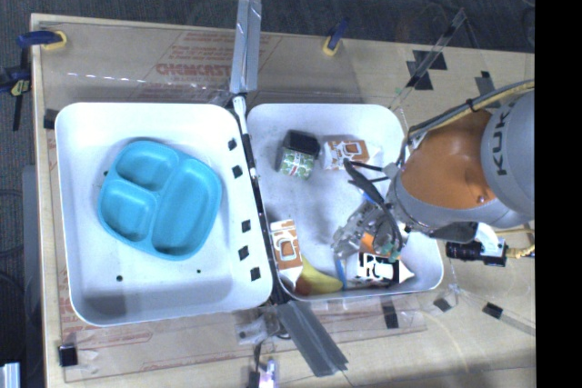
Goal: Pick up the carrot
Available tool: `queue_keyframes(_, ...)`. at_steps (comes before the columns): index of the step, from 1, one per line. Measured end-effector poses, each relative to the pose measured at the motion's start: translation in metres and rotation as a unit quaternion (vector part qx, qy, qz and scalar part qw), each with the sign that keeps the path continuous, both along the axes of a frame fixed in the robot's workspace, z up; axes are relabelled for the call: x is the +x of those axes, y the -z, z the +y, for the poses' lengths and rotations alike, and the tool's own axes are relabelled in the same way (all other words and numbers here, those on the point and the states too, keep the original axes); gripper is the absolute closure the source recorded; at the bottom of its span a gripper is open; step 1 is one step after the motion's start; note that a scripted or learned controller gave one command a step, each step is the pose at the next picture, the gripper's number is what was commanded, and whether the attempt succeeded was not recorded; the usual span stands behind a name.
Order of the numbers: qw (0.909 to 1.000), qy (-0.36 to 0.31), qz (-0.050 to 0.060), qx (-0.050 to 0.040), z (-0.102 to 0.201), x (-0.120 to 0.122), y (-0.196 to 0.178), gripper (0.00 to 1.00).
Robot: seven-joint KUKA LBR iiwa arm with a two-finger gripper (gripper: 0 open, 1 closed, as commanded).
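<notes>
crowding carrot (367, 241): banana (316, 279), carton (286, 243)

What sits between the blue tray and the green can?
In the camera view, the two bins' adjoining walls lie between the blue tray and the green can.

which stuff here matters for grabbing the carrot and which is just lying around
For the job:
carrot, orange, under the gripper
gripper, down in the right bin

Just lying about:
blue tray in the left bin
green can
banana
orange carton
</notes>
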State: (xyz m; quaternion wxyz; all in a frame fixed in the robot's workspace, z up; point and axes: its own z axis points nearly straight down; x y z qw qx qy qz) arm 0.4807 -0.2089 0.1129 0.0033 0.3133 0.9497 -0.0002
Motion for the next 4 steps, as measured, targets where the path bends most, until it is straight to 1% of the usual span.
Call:
queue_keyframes(1, 0.9826, -0.186, 0.004, 0.0011, 0.000, -0.003, 0.021, 1.00)
queue_keyframes(2, 0.9935, -0.114, 0.002, 0.0001, 0.050, -0.002, -0.082, 1.00)
queue_keyframes(3, 0.9964, -0.085, -0.001, -0.0092, 0.068, 0.013, 0.019, 1.00)
queue_keyframes(4, 0.9965, -0.082, -0.008, -0.0144, 0.063, 0.017, 0.017, 0.00)
